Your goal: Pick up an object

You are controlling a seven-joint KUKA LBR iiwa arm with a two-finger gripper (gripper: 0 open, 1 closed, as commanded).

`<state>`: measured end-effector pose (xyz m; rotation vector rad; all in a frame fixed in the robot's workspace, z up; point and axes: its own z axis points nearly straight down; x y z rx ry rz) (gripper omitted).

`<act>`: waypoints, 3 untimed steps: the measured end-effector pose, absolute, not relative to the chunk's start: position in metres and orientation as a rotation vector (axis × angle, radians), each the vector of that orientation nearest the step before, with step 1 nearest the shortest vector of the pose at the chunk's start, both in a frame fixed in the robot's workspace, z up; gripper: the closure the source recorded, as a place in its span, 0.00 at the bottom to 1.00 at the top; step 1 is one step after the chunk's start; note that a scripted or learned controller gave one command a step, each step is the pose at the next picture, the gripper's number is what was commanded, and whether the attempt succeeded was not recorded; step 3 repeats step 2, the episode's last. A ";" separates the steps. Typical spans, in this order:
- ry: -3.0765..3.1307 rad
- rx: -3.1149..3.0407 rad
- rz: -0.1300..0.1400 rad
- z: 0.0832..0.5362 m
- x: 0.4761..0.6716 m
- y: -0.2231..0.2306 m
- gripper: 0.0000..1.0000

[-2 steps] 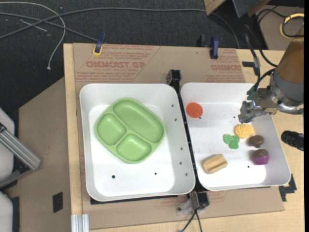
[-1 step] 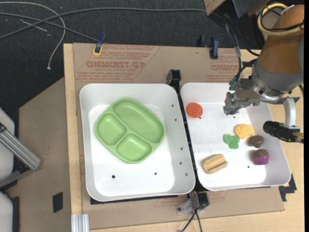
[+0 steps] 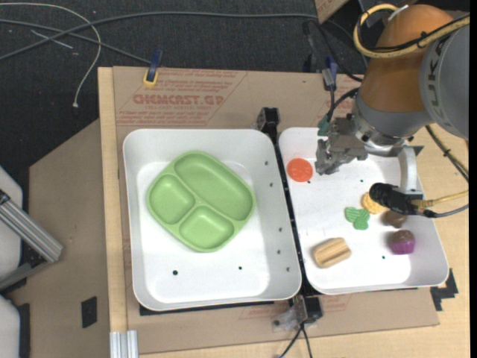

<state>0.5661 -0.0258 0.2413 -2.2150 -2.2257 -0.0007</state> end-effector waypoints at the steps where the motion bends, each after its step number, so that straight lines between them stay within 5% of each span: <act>1: -2.230 -2.213 -0.005 0.240 0.593 0.032 1.00; 2: -2.227 -2.215 -0.004 0.227 0.614 0.079 1.00; 3: -2.227 -2.215 -0.004 0.227 0.614 0.079 1.00</act>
